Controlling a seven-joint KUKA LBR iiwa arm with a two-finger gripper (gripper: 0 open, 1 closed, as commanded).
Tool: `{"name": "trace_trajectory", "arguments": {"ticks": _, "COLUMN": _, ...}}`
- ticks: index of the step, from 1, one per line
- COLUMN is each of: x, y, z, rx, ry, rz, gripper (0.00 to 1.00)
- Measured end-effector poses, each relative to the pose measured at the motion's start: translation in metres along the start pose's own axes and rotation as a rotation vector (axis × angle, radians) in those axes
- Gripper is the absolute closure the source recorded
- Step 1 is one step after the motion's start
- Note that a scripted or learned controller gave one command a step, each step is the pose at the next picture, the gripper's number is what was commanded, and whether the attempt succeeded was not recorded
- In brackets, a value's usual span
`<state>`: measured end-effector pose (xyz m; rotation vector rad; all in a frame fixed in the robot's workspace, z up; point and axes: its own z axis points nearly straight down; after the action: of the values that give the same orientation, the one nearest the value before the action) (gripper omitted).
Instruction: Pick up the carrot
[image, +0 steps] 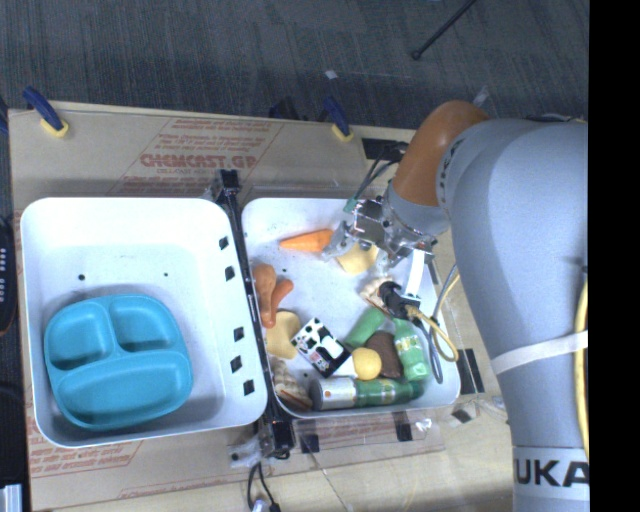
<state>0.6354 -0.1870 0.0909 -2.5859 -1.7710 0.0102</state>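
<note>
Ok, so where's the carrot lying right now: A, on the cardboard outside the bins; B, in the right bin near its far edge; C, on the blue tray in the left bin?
B: the carrot lies on the white floor of the right bin near its far edge, just left of the gripper.

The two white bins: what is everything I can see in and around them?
Bins: two, white, side by side on the bench.
Tray: one, blue, compartmented, in the left bin.
Carrot: one, orange, top of the right bin, just left of the tool.
Drumstick: one, orange-brown, right bin's left wall.
Bottle: one, green, right bin's bottom edge.
Cow-print box: one, black and white, right bin's lower middle.
Clamps: two, blue, bench's far edge.
Arm: one, grey with orange band, from the right.
Tool: one, over the right bin.
</note>
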Motion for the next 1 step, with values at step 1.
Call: {"name": "trace_trajectory", "arguments": {"ticks": 1, "x": 0.0021, "y": -0.0003, "z": -0.0098, "rx": 0.005, "ry": 0.001, "rz": -0.009, "gripper": 1.00}}
